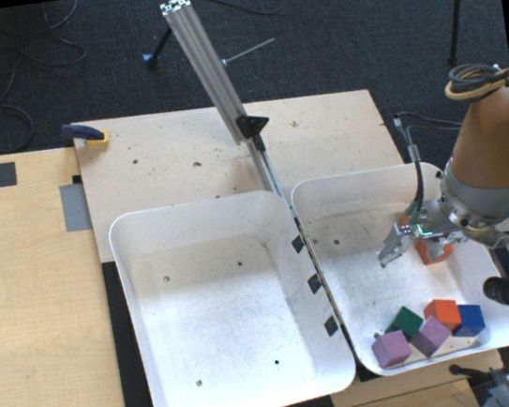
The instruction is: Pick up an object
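My gripper [410, 241] hangs low over the right bin [350, 207], near its right side, at the end of the grey and orange arm [488, 149]. A small red block [435, 251] lies right beside the gripper, on its right, and is partly covered by it. I cannot see whether the block is touched. In the bin's front corner lies a cluster of blocks: a green one [407, 320], an orange one [443, 311], a blue one [470, 318] and two purple ones [391, 348] [431, 334].
The left bin [213, 308] adjoins the right one along a shared rim with black clips [314, 282]. A slanted aluminium bar [217, 80] rises from behind the bins. A wooden tabletop [34, 316] lies to the left.
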